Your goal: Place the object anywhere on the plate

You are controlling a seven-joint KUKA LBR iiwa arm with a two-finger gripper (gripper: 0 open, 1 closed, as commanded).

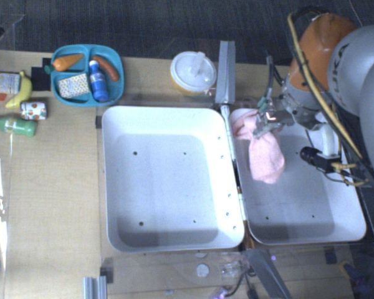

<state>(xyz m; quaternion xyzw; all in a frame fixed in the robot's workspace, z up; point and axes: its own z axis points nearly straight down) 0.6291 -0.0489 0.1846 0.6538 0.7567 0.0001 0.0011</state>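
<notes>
Bench, right bin [311, 223]: arm bent low, tool [266, 122] seemingly pinching pink cloth [265, 157], hanging limp.

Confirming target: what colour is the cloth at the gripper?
Pale pink cloth, clearest in the camera view.

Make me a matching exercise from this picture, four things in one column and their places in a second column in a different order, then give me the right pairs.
Things
1. pink cloth
2. blue divided tray
3. yellow container with white lid
4. banana

Places
A. on the bench beyond the left bin's far right corner
B. in the right bin, below the gripper
C. near the bench's far left edge
D. on the bench beyond the left bin's far left corner

Pairs: 1-B, 2-D, 3-A, 4-C
</notes>
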